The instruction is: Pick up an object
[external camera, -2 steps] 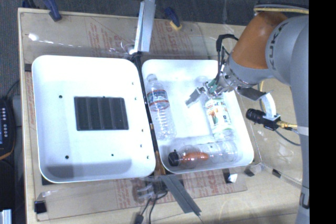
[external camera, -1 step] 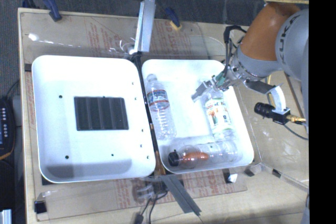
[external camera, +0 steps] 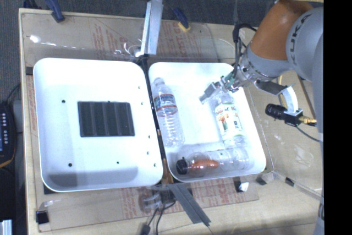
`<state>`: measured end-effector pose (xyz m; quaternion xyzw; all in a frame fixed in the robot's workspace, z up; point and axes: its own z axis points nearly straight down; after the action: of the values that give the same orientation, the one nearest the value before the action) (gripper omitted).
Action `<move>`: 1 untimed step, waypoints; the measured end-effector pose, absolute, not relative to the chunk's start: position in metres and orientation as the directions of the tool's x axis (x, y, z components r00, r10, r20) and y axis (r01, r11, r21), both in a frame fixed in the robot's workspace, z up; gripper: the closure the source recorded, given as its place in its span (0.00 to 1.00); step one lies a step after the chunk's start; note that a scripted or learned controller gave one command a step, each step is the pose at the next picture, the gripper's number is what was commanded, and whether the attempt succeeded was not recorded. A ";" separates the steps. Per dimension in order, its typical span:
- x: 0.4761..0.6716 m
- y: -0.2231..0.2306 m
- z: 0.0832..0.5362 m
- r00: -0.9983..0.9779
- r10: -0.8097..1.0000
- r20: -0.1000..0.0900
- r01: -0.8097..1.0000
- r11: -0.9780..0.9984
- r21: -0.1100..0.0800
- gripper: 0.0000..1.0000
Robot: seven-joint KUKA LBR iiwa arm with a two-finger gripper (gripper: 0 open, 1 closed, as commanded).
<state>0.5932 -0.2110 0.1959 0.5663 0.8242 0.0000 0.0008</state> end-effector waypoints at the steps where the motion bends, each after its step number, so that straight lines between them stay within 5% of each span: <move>1: 0.593 -0.209 0.192 -0.420 0.908 0.002 0.908 0.420 -0.002 0.00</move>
<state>0.5934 -0.2087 0.1922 0.5387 0.8425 -0.0002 -0.0013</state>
